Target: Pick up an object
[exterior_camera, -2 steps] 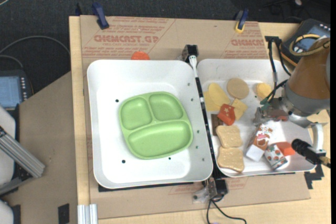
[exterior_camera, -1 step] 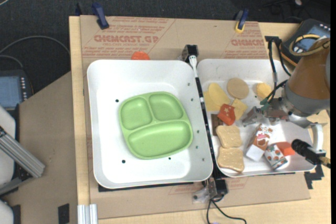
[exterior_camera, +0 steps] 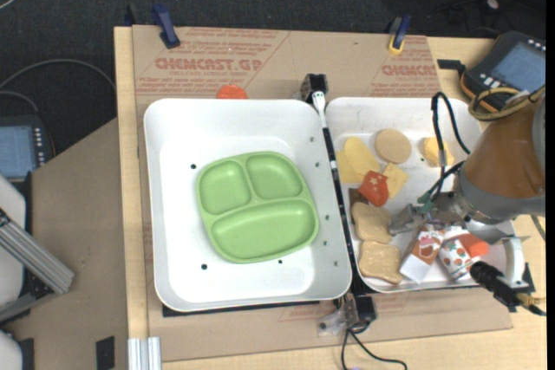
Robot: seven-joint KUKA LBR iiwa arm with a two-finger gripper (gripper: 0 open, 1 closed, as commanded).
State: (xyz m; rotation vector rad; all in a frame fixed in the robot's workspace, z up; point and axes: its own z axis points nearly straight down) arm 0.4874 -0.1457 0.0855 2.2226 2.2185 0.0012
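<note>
While the grey arm's gripper hung low over the right white bin, I could not tell its grip. Just left of it lay a small red carton among pale toy foods.

Green tray in left bin — food toys crowd right bin.
</note>
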